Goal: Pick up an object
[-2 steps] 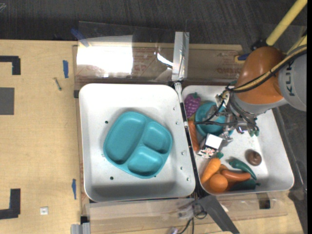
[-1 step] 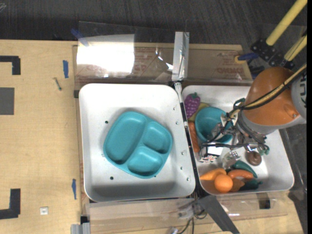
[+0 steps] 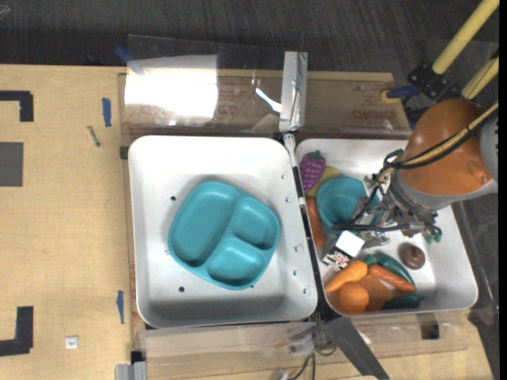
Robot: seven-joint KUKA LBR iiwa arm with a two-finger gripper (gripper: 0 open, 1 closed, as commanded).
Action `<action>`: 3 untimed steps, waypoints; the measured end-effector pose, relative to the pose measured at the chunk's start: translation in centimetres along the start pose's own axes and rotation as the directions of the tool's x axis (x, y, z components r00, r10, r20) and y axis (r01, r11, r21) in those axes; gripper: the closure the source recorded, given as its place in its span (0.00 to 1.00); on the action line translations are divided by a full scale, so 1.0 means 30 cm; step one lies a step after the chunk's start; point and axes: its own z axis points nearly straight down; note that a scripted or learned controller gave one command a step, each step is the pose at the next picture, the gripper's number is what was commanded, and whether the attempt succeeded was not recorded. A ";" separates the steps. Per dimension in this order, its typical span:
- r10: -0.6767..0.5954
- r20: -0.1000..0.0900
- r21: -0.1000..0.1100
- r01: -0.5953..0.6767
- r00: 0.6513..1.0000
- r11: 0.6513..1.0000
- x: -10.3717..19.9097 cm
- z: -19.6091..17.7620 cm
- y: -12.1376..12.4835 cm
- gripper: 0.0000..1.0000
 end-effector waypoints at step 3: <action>0.255 -0.098 -0.015 -0.258 0.962 0.966 -0.403 -0.312 0.113 1.00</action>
